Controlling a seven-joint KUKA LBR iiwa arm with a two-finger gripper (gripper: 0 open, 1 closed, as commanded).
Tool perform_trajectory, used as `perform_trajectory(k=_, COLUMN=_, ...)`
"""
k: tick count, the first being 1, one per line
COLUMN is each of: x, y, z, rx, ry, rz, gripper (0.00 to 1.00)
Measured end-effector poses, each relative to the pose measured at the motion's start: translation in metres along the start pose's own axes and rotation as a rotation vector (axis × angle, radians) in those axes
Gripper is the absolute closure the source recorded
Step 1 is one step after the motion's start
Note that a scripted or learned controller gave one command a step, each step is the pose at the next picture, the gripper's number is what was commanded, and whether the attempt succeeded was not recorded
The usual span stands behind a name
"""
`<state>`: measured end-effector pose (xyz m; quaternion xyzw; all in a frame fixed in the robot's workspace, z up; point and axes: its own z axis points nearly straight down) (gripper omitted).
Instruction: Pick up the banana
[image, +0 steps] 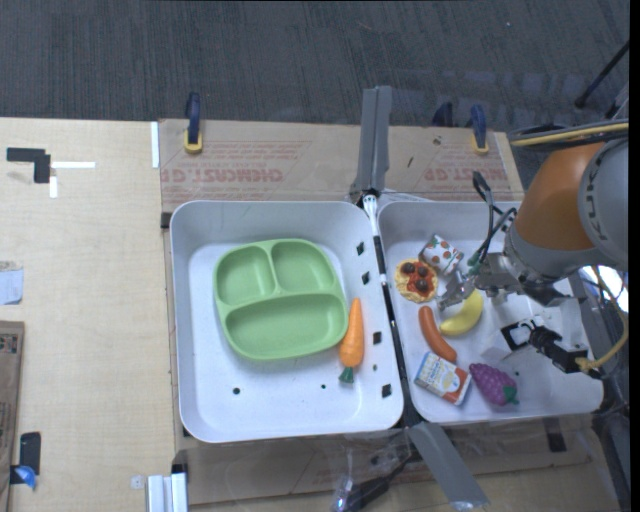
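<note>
Fingers (462, 290) touching banana (463, 315) mid-bin

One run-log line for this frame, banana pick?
phase: at grasp | gripper: over banana in right bin | grip: unconfirmed | neighbours: hot dog, pizza

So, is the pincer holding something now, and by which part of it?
It cannot be told. The pincer is low over the upper end of the banana, but the view does not show the banana between its fingers.

plate (278, 299) in left bin (190, 330), carrot (351, 338) beside it, banana (463, 316) in right bin (560, 400)
</note>
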<state>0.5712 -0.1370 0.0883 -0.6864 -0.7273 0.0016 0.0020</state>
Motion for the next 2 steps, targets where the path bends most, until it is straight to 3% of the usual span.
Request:
perform_trajectory(k=1, x=-0.002, y=-0.001, z=-0.005, rx=0.005, ry=0.001, rz=0.005, gripper=1.00)
perform_trajectory(k=2, x=0.006, y=0.064, z=-0.129, rx=0.000, ry=-0.002, rz=0.083, gripper=1.00)
